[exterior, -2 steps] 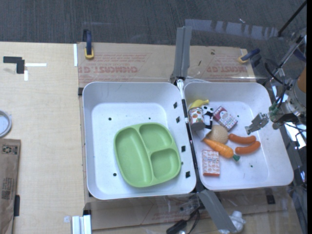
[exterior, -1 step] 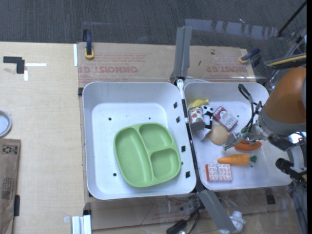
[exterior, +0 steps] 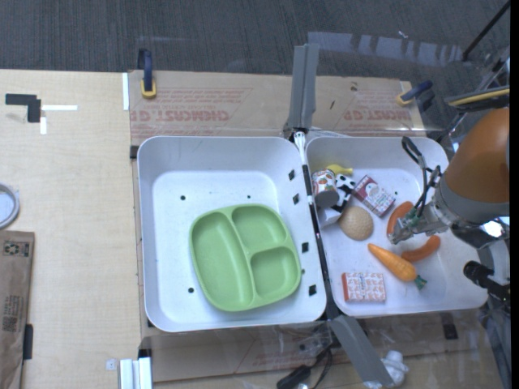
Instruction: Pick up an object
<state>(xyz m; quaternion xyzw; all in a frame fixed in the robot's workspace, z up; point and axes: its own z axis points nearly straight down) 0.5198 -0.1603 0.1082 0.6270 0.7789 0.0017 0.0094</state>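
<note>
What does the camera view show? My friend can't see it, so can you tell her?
A robot gripper reaches into the right bin among toy food, near a carrot. The left bin holds a green divided plate.

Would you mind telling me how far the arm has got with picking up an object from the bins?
Done: the arm has reached into the right bin, with the gripper low among the toy food. In hand: nothing visibly; it sits by the reddish sausage, and the view does not settle whether anything is gripped. Left: grasp and lift. The carrot, bread roll and green plate lie untouched.
</note>
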